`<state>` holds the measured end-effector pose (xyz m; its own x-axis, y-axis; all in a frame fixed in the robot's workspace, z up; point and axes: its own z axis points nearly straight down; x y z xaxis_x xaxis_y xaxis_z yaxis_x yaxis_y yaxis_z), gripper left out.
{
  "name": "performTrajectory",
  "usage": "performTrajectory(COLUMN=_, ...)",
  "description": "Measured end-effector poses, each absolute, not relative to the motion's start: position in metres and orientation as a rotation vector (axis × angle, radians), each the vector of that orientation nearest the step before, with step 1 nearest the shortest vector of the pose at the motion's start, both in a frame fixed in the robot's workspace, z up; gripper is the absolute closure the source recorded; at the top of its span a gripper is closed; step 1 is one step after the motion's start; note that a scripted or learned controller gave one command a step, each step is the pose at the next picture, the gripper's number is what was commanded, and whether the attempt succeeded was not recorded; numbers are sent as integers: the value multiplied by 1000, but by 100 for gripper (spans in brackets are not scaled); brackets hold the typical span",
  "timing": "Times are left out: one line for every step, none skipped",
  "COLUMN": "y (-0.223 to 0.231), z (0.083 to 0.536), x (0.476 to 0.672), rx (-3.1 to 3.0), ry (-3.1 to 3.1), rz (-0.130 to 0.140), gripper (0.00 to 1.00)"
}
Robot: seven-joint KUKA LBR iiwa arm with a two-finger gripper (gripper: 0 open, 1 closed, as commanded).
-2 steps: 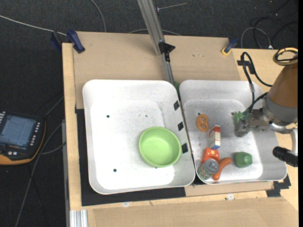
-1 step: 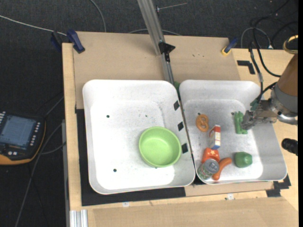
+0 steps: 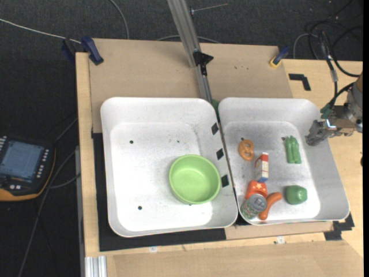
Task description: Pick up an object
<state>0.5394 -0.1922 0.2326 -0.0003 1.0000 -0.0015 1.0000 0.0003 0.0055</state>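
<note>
The right bin holds several small things. There is an orange pretzel-like piece, a red and white carton, a green bundle of pods, a green pepper, a round tin can and an orange carrot. A green bowl sits in the left bin near its right wall. My gripper hangs over the right bin's right rim, to the right of the green pods, and nothing shows between its tips.
A metal pole slants down from the top to the gap between the bins. Blue and yellow clamps hold the board's back corners. A teach pendant lies at the far left, off the bench. Cables run across the dark floor.
</note>
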Motion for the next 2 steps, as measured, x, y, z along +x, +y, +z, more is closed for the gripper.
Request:
performTrajectory(y=-192, z=269, x=540, rx=2219, ry=2219, rz=3, gripper=100)
performTrajectory(y=-139, z=256, x=556, rx=2217, ry=2227, rz=1, gripper=100)
